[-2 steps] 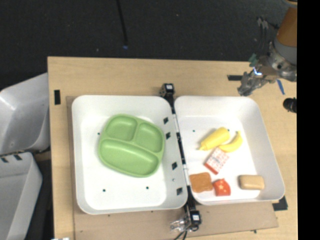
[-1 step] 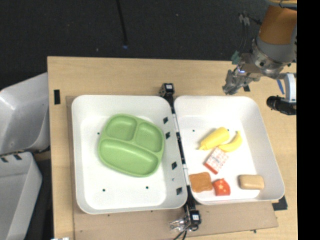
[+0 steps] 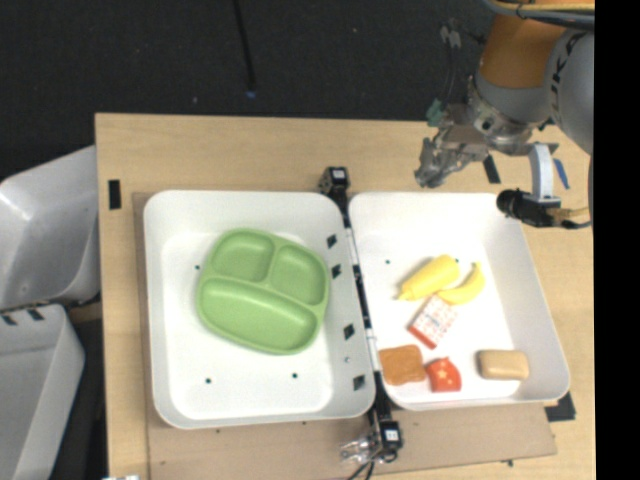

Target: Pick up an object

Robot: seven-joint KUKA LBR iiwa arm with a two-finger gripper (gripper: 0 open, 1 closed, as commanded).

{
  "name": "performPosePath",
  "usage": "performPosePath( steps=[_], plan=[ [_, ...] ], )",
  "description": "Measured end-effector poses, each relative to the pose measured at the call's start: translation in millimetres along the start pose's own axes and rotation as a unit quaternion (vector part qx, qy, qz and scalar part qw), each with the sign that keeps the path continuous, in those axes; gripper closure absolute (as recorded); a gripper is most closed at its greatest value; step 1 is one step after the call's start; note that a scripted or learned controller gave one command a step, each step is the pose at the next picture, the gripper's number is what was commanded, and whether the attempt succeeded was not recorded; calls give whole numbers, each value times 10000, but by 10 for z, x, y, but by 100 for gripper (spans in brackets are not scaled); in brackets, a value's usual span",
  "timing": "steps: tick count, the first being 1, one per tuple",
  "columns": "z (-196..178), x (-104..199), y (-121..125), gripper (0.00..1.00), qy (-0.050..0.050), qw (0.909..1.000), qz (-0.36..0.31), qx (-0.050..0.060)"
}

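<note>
Looking down at the bench, I am seeing the gripper [image 3: 440,166] hanging just beyond the far rim of the right bin [image 3: 520,258], over the wooden bench top [image 3: 250,148] and not over any object. I am not able to tell how its end is set, because it is too small and dark. Nothing is being carried, so I am judging the task as not yet started: choosing, lowering, closing and lifting are all remaining.

Inside the right bin 6 small objects are lying. 2 yellow banana-shaped pieces [image 3: 441,279] are touching near the middle, a red and white packet [image 3: 433,320] is lying just in front of them, and a brown slice [image 3: 402,364], a red piece [image 3: 443,374] and a tan block [image 3: 501,365] are sitting along the near wall. To the left of the right bin, the left bin [image 3: 170,298] is holding a green divided plate [image 3: 264,290].
</note>
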State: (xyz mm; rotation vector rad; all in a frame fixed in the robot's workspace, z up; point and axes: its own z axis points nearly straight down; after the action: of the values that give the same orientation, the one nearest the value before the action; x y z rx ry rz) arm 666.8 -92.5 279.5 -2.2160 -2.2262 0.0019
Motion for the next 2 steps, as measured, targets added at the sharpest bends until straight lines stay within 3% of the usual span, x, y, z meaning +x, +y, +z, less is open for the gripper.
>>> performPosePath(
  steps=[2],
  plan=[
    [-60, 994, 72, 100, 1, 10000, -6, -18]
  ],
)
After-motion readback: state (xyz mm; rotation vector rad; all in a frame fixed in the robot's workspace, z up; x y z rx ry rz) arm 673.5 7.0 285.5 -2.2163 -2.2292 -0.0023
